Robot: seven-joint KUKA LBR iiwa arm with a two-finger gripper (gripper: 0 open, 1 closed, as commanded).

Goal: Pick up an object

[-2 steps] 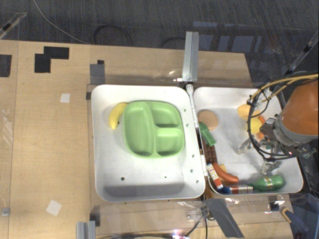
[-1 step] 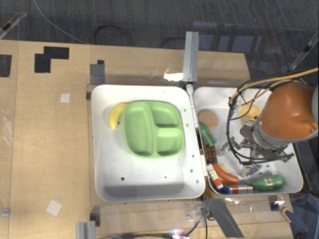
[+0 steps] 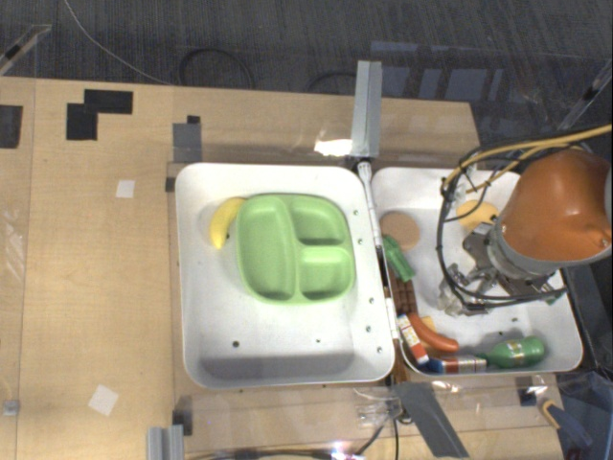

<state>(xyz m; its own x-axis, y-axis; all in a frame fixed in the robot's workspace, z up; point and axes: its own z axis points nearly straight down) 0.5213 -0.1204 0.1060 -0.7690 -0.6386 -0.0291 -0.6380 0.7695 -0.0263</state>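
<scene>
The gripper [image 3: 462, 293] hangs low in the right bin [image 3: 575, 338]; its jaw state cannot be told. A green bottle [image 3: 515, 353] lies just beyond it, toward the bin's near edge.

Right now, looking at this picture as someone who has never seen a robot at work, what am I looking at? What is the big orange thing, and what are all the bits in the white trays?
You are looking down at a slant from a camera fixed above a wooden bench. The big orange dome is part of a grey robot arm reaching in from the right; its gripper, wrapped in cables, hangs low over the right white bin. Whether it holds anything cannot be told from here.

The left white bin holds a light green divided plastic tray with a yellow banana beside it.

The right bin holds small items: a round tan disc, a green bottle lying on its side, an orange-red sausage-shaped toy, and a few more pieces along its left wall, too small to name.
</scene>
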